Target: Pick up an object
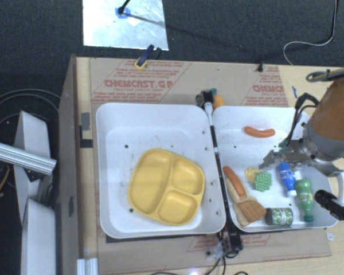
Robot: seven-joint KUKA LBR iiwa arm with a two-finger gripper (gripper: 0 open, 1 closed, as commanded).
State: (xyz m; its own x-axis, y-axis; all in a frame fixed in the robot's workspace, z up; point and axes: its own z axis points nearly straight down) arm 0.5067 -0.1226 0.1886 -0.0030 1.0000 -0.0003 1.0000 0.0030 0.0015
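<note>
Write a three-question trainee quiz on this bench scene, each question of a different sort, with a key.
1. True or false: the yellow divided plate lies in the left bin.
2. Multiple choice: which thing lies alone near the far side of the right bin? A. the green bottle B. the sausage C. the can
3. Fill in: the gripper hovers over the ____ bin, beside the blue-and-white bottle.

Key: 1 true. 2 B. 3 right.
</note>
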